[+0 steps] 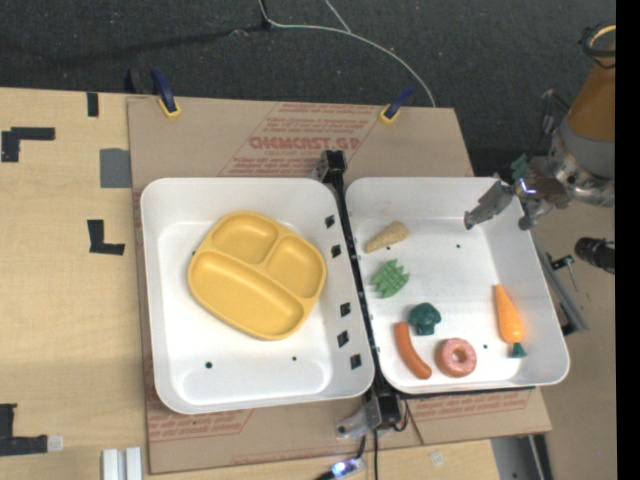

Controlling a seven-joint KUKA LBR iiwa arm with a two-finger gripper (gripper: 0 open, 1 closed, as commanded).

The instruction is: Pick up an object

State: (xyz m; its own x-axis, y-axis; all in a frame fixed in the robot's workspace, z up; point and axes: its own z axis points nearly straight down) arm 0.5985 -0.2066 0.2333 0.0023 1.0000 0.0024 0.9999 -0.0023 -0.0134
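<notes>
Toy foods, among them a carrot (509,314) and donut (457,356), lie in the right bin (540,268); a yellow plate (258,273) fills the left bin (165,268). Cardboard (290,138) covers the wooden counter (60,268). Gripper (497,206) hovers open, empty, over the right bin's far corner.

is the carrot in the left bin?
No, the carrot lies in the right bin, near its right wall; the left bin holds the yellow divided plate.

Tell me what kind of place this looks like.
Probably a robot lab test bench: two white bins clamped onto cardboard, toy food such as a carrot, and a gripper on an arm.
</notes>
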